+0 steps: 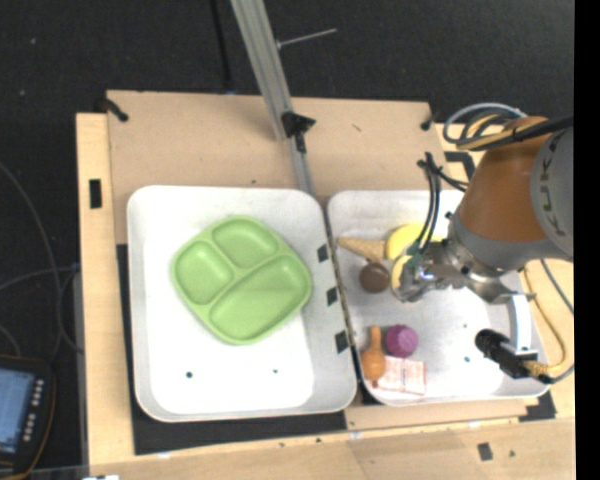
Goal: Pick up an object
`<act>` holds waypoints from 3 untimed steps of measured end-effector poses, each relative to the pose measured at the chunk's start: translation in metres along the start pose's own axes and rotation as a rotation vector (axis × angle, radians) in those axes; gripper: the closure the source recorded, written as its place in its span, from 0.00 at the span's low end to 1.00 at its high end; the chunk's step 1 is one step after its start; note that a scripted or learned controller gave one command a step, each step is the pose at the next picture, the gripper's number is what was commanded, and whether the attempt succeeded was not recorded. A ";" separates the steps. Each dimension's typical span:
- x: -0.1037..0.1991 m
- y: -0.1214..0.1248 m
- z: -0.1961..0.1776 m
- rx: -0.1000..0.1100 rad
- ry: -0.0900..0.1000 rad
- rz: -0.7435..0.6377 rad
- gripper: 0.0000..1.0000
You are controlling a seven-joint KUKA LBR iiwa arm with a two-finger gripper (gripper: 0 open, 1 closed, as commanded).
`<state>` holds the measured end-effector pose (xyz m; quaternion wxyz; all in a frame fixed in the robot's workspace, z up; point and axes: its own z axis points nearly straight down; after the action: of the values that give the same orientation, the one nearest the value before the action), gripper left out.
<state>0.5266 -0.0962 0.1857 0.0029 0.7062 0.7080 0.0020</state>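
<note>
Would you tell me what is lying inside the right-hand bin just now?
The right-hand bin holds a cone, a yellow piece, a brown ball, a purple ball and an orange toy. The arm covers the bin's right part.

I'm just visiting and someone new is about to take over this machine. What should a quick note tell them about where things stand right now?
Gripper: low in the right bin, beside the banana; whether it is open or shut can't be seen.
Right bin: cone, brown ball, purple ball, orange piece, pink packet.
Left bin: green plate.
Done: nothing visibly lifted.
Left: grasp and lift one object.
</note>
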 end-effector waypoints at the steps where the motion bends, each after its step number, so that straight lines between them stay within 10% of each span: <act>1: 0.005 0.009 -0.060 -0.002 0.000 -0.002 1.00; 3: 0.053 0.008 -0.075 0.004 0.003 -0.005 1.00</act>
<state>0.5343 -0.0434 0.2611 0.0002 0.7044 0.7098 0.0015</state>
